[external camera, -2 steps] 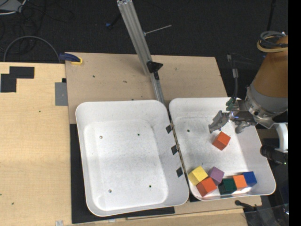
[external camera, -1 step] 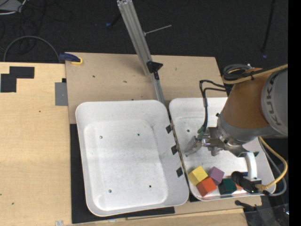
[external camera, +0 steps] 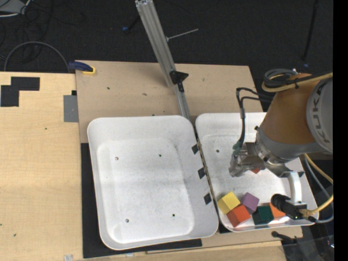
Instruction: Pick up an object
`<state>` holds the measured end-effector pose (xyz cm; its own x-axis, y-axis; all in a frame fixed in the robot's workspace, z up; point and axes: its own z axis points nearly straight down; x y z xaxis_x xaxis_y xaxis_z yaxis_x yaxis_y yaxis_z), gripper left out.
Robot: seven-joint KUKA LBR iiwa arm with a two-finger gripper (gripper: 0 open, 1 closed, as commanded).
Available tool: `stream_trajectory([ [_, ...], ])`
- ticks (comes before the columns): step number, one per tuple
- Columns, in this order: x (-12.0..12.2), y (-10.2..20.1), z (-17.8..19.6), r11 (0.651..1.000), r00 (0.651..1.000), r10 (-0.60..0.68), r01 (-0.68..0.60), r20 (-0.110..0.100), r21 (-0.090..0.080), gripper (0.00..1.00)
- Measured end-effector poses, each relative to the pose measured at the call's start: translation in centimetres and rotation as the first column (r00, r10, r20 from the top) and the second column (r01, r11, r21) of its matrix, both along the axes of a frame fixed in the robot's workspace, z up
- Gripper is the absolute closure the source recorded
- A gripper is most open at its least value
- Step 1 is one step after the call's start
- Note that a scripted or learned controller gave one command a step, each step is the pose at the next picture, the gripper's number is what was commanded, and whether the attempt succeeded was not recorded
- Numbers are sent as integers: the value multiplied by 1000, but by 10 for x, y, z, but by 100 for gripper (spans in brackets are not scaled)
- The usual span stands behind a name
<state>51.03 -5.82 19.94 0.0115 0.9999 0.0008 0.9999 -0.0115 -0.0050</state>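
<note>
Several small blocks lie in the near corner of the right bin (external camera: pixel 217 129): a yellow one (external camera: pixel 229 200), a purple one (external camera: pixel 250 201), a red one (external camera: pixel 238 215), a green one (external camera: pixel 263 215) and an orange one (external camera: pixel 279 212). My gripper (external camera: pixel 241 165) hangs low over the middle of the right bin, a short way behind the yellow and purple blocks. A small red patch (external camera: pixel 255 171) shows right beside the gripper, under the wrist; what it is cannot be made out. The grey and orange arm (external camera: pixel 293 121) covers the bin's right side.
The left bin (external camera: pixel 103 132) lies alongside, split from the right one by a rim with black clips (external camera: pixel 200 173). A slanted aluminium bar (external camera: pixel 160 42) rises behind the bins. Cables and a black fitting (external camera: pixel 283 203) sit at the right bin's near right corner.
</note>
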Motion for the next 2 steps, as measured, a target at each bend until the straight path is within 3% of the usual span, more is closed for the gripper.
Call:
stream_trajectory([
  [1,-18,60,76,1000,1000,18,-18,8,2,100],
  [2,-7,146,94,1000,1000,19,-19,3,2,100],
])
